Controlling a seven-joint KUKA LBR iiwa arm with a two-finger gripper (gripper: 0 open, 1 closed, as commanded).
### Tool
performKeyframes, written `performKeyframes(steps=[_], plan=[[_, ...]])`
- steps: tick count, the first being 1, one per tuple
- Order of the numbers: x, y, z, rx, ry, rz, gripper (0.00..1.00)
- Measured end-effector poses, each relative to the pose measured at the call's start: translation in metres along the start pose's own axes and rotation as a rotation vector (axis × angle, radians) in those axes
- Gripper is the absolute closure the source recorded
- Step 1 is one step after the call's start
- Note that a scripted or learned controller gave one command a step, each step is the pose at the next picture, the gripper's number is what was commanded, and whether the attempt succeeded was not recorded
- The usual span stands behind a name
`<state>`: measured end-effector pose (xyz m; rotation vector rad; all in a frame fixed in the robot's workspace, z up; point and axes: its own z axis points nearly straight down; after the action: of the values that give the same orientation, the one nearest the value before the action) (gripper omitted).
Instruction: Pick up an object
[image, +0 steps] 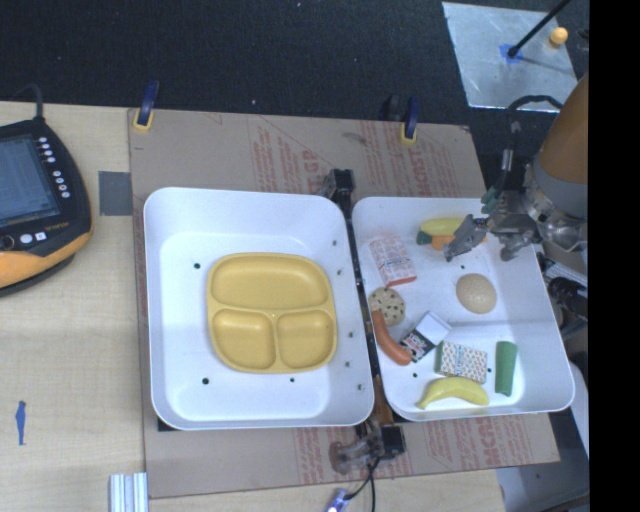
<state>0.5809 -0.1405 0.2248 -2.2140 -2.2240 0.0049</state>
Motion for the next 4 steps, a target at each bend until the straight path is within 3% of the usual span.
performKeyframes(steps=[1, 2, 3, 4], plan=[[-0.042, -0.032, 0.108, 0.002, -0.001, 0.000, 0.00], [-0.041, 0.042, 0.133, -0.001, 0.000, 0.001, 0.00], [-0.072, 0.076, 0.046, -0.004, -0.001, 0.000, 0.00], [-0.007, -0.014, 0.088, 0.001, 0.000, -0.001, 0.00]])
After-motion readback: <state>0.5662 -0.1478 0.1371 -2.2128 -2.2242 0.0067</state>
